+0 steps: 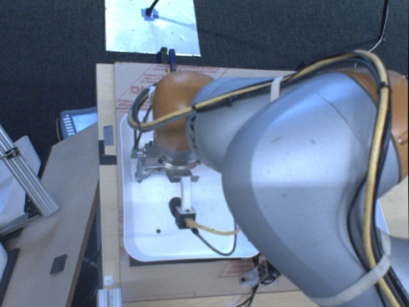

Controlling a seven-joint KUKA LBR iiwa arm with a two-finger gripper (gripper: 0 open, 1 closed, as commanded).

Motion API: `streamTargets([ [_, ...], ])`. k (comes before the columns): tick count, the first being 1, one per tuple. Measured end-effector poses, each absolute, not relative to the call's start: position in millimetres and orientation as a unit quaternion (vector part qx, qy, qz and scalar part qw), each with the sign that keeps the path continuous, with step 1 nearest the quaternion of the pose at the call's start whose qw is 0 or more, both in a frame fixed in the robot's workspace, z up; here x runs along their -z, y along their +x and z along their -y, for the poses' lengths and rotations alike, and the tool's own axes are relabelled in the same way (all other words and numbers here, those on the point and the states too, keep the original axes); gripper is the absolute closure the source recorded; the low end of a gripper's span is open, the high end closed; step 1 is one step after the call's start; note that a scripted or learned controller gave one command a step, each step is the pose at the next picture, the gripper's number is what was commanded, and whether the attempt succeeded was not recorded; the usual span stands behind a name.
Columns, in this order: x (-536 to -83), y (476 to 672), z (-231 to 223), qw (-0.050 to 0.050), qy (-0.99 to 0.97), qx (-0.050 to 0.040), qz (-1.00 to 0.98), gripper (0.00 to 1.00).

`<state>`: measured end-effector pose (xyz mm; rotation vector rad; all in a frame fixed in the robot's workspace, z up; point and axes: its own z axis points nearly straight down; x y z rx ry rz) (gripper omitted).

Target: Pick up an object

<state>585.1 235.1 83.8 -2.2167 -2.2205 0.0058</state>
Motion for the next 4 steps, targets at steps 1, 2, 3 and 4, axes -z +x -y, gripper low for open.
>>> streamTargets([
  [1,-160,543.7,-235,0.0,-0.706,0.0012,0.708,0.0],
  [2,-83,542.8,-235,0.0,-0.707,0.0014,0.707,0.0],
  [3,-85,489.1,-234,0.0,-0.707,0.0008,0.707,0.0],
  [4,-97,492.6,-233,-0.002,-0.708,0.0011,0.706,1.0],
])
